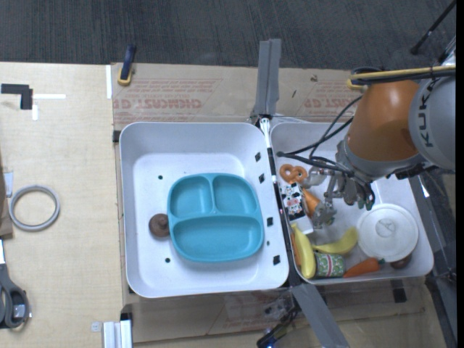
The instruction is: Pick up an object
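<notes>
My gripper [324, 214] reaches down into the right bin [416, 261], under the orange wrist band. Its tip sits among the objects, just right of a small orange piece [311, 202] and above a yellow banana [339, 243]. A pretzel [293, 173] lies at the bin's upper left, with a black-and-white carton [292, 199] below it. A second banana [303, 252], a printed cup [329, 265], a carrot [362, 267] and a white round lid [388, 230] fill the bin's lower part.
The left bin [138, 216] holds a blue three-compartment plate [215, 217] and a brown round object [159, 225] beside it. A tape roll [32, 207] and scissors [12, 304] lie on the bench at far left. Cables trail from the arm.
</notes>
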Controlling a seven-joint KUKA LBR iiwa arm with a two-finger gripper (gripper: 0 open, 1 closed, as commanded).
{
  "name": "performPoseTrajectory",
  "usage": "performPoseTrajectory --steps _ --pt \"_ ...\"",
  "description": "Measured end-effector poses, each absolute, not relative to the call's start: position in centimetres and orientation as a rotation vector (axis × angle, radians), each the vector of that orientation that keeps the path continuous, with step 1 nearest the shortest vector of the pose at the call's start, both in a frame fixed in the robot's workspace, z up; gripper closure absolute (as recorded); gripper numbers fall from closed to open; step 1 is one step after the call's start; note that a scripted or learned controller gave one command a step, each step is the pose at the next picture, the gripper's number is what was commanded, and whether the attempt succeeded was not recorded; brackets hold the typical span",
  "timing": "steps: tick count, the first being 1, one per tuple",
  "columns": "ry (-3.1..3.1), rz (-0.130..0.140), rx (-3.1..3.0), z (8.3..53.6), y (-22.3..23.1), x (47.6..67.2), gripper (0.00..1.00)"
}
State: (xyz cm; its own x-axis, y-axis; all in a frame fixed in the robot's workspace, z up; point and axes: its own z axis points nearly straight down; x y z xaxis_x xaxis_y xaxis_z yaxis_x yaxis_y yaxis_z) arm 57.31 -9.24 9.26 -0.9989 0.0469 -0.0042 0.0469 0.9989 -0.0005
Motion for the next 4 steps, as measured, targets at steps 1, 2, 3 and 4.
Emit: performPoseTrajectory --steps 1,2,3,4 --pt "3.137 -0.001 0.102 9.3 -9.3 55.5 0.0" --pt "3.105 -0.007 0.139 9.8 -12.2 49.4 0.0" --pt "3.091 0.0 0.55 9.2 -10.4 56.2 0.0" --pt "3.089 -0.002 0.546 10.1 -10.4 56.3 1.0"
